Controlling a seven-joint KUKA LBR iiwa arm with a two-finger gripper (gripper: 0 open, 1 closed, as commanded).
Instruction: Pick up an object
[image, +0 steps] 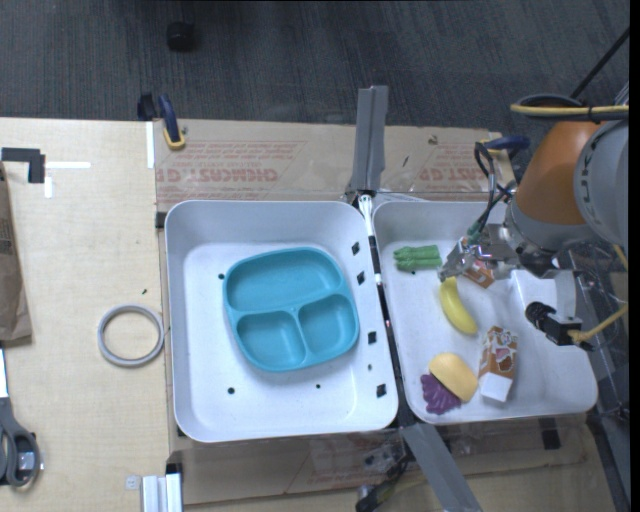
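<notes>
My gripper (468, 262) hangs over the back of the right bin (560, 395), under the arm's orange band. A small reddish-brown thing (483, 272) sits right at its tip; I cannot tell whether it is held. Just left of the gripper lies a green ridged item (417, 258). A yellow banana (458, 307) lies just below and in front of it. Toward the front of this bin are a yellow rounded piece (455, 374) beside purple grapes (437, 395), and a brown-and-white carton (498, 362).
The left bin (195, 380) holds a blue divided plate (290, 308). On the wooden bench to the left lie a grey tape ring (131, 334) and scissors (15, 452). A grey post (370, 140) stands behind the seam between the bins.
</notes>
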